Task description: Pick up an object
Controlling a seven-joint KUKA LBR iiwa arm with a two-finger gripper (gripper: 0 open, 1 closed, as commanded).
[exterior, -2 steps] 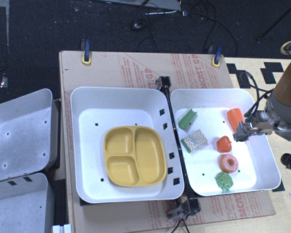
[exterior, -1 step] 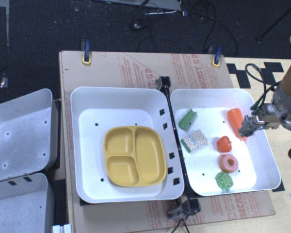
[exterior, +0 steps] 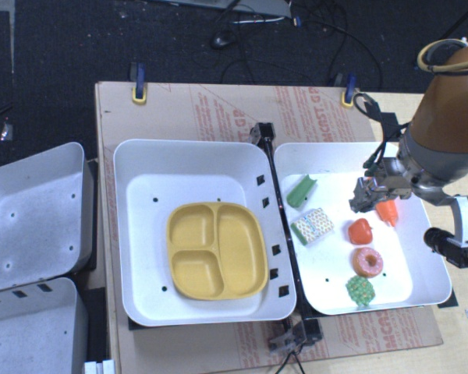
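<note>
The right bin [exterior: 327, 298] holds a green block [exterior: 301, 191], a patterned white sponge-like block [exterior: 312, 225], a red pepper-shaped toy [exterior: 360, 231], an orange carrot-like piece [exterior: 387, 211], a pink doughnut [exterior: 367, 262] and a green bumpy toy [exterior: 359, 290]. My gripper [exterior: 368, 194] hangs over the bin's upper right part, just left of the orange piece and above the red toy. No object shows between its fingers.
The left bin [exterior: 140, 209] contains a yellow sectioned plate [exterior: 217, 250]. A black divider [exterior: 277, 209] runs between the bins. Two clamps [exterior: 139, 84] sit at the board's far edge. Grey trays [exterior: 31, 209] lie at the far left.
</note>
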